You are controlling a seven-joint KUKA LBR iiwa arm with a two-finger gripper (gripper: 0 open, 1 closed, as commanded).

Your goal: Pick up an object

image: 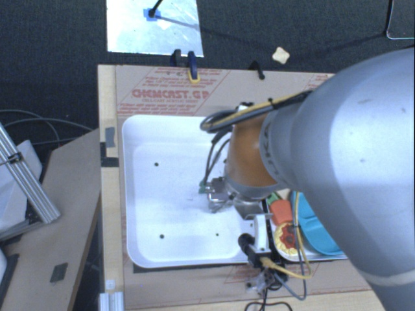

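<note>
My own grey arm covers most of the right bin, and my gripper at the left bin's right edge is too blurred to tell its state. Against the right bin's left wall peek an orange piece, a blue object and a round yellow-rimmed thing, all partly hidden.

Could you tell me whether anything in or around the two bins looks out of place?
One thing: a small pale scrap lies loose on the dark floor beyond the bench, away from both bins. The left bin itself sits square and looks undamaged.
</note>
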